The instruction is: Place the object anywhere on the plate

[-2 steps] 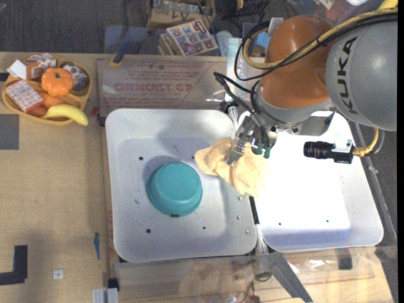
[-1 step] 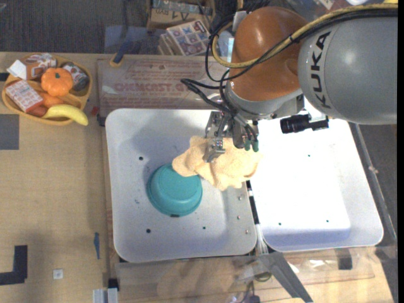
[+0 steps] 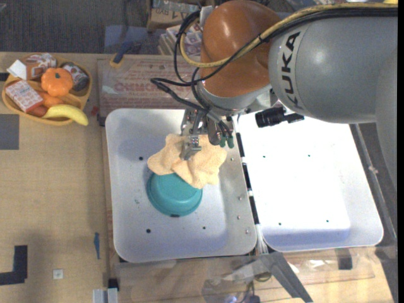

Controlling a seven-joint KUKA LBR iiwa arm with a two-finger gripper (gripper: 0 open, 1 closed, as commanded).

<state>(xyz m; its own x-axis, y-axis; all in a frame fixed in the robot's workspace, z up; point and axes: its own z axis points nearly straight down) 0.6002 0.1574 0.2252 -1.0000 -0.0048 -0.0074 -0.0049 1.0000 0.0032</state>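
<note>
While the arm (image 3: 328, 55) reaches in from three o'clock, its gripper (image 3: 191, 145) sits on a yellow cloth (image 3: 189, 160) in the left bin (image 3: 126, 226), jaws clamped on a bunched fold of it. Cloth drapes over the twelve o'clock rim of a teal plate (image 3: 173, 197). Right bin (image 3: 315, 188) lies alongside. Bowl of toy fruit (image 3: 47, 93) stands at ten o'clock.

The light is bright and even, and it seems to come from above. The right bin (image 3: 315, 188) is almost washed out to pure white, while the left bin (image 3: 126, 169) looks a little grey-blue. The arm (image 3: 328, 62) has soft highlights on its orange band and grey shell. Shadows are weak and soft-edged. The picture is slightly grainy, and the background at the top is dark.
</note>
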